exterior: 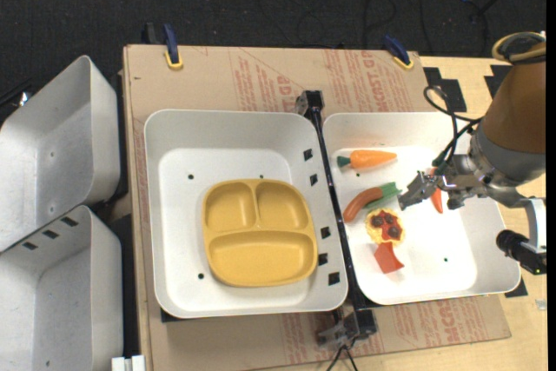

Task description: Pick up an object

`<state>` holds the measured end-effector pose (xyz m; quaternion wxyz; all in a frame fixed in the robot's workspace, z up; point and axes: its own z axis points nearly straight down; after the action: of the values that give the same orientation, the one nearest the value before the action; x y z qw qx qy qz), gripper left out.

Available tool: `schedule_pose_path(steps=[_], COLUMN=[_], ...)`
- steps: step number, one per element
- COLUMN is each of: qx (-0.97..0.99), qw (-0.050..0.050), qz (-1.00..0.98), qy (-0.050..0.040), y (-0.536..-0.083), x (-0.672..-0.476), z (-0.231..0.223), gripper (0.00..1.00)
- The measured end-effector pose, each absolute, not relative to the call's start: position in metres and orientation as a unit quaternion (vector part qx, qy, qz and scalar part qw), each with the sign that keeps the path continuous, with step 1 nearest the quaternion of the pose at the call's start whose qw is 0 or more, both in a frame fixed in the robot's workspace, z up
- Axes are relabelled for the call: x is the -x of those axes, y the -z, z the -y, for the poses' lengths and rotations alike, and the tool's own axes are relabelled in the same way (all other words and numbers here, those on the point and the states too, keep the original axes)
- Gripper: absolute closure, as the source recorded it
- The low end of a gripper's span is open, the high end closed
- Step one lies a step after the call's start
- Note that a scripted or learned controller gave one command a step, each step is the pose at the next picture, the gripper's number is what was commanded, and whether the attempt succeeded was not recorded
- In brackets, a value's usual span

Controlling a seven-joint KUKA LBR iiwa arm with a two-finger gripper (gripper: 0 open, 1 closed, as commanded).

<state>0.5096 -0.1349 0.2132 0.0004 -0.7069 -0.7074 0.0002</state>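
Note:
The right bin (452, 269) holds several toy foods. An orange carrot with a green top (372, 158) lies near its back left. A red pepper with a green stem (365, 201) lies slanted below the carrot. A small pizza slice (385, 226) and a red wedge (388, 257) sit in front of the pepper. My gripper (423, 190) hangs over the middle of the right bin, just right of the pepper's green end. A small orange-red piece (437, 202) shows right by the gripper; whether it is held is unclear.
The left bin (174, 187) holds a yellow divided plate (259, 232). A black divider (328, 204) runs between the bins. Two tilted white bins (52, 187) stand off the bench at the left. Cables trail by the arm at the right.

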Motion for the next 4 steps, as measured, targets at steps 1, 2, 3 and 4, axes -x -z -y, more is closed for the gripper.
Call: schedule_pose_path(steps=[1, 2, 3, 4], qx=[0.707, 0.708, 0.708, 0.706], qw=[0.003, 0.003, -0.001, -0.003], qz=[0.707, 0.707, 0.706, 0.708], qy=[-0.0017, -0.0015, 0.0015, 0.0014], y=[-0.15, -0.096, -0.111, -0.174], x=[-0.51, -0.509, -0.512, -0.51], z=[0.131, 0.13, 0.13, 0.132], gripper=[0.0, 0.0, 1.0, 1.0])
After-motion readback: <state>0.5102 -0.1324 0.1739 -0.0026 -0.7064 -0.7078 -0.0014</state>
